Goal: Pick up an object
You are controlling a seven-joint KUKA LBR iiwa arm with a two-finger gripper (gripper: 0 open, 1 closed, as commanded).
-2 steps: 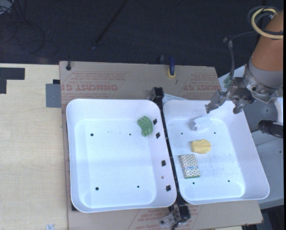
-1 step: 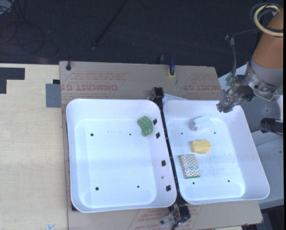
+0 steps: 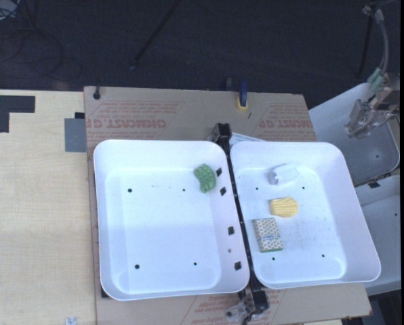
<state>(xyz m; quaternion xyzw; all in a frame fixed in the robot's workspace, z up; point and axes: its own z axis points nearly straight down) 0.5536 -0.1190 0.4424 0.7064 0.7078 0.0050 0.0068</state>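
Swing gripper (image 3: 369, 116), opening too blurred to tell, leftward and nearer to the yellow object (image 3: 283, 207), well apart from it in the right bin (image 3: 324, 252), centring squarely before descending.

The arm is drawn back at the far right, outside both bins, above the bench's edge. Its gripper (image 3: 369, 116) shows as a small metallic assembly hanging near the upper right, held high. Detail there is too small and blurred to read further.
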